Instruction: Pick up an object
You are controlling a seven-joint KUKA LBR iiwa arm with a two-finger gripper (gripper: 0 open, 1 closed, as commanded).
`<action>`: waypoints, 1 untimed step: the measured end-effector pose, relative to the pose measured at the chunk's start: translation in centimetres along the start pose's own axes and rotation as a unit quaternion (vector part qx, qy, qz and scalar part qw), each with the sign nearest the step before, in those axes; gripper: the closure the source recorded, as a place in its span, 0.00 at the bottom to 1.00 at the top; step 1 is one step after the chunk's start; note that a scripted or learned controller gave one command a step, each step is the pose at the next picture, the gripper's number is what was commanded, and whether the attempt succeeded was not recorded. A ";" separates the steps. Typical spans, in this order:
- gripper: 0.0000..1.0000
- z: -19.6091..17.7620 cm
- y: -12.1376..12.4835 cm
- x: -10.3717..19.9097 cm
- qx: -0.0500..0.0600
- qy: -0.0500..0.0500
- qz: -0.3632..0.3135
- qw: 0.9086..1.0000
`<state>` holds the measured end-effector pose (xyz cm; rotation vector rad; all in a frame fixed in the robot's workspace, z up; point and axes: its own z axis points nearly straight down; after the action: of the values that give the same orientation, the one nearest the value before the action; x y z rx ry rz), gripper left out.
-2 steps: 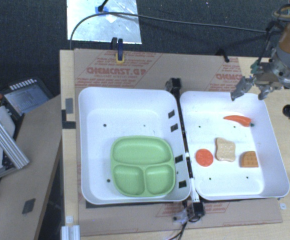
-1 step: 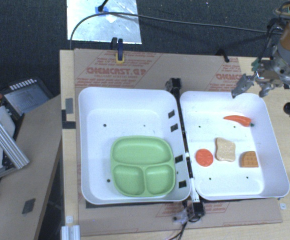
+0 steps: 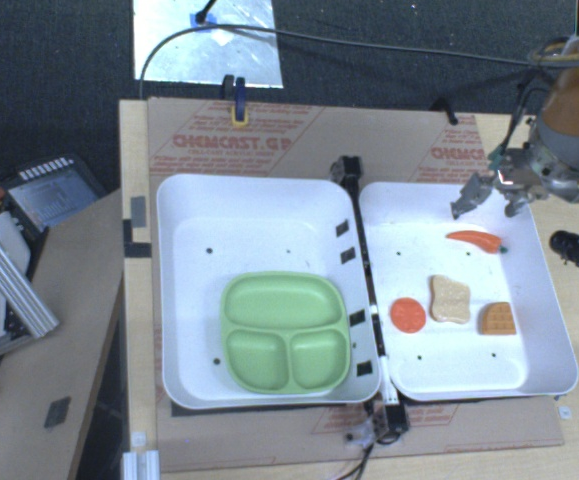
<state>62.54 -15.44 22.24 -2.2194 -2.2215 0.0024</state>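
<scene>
Camera view: two white bins side by side on the surface. Right bin (image 3: 529, 368) holds four small items: an orange-red carrot-like piece (image 3: 474, 239) toward the far side, a red round slice (image 3: 407, 314), a pale bread-like piece (image 3: 450, 300) just beside it, and a brown waffle-like piece (image 3: 497, 318) nearest the right wall. Left bin (image 3: 184, 218) holds a green divided tray (image 3: 284, 330).

Gripper (image 3: 491, 200) hangs over the far right part of the right bin. Fingers are spread apart, one tip toward the bin centre and one toward the arm, with nothing between them. Height above the bin floor cannot be judged from this slant view.

Step, as judged: approach, before any grasp. No item is lifted; all four lie flat on the bin floor. The carrot-like piece lies near the gripper, slightly toward the camera, and is the likely target; the other three are further off.

Next move calls for: shift toward the carrot-like piece so it sits between the fingers, turn the wrist so they close across its narrow width, descend, close.

Risk: the piece is slim and low, so the fingers may slide over it or push it aside.
</scene>
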 end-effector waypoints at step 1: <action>0.00 5.1 0.6 0.9 0.000 0.000 -0.002 1.000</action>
<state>63.10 -14.54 17.11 -2.2155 -2.2253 0.0014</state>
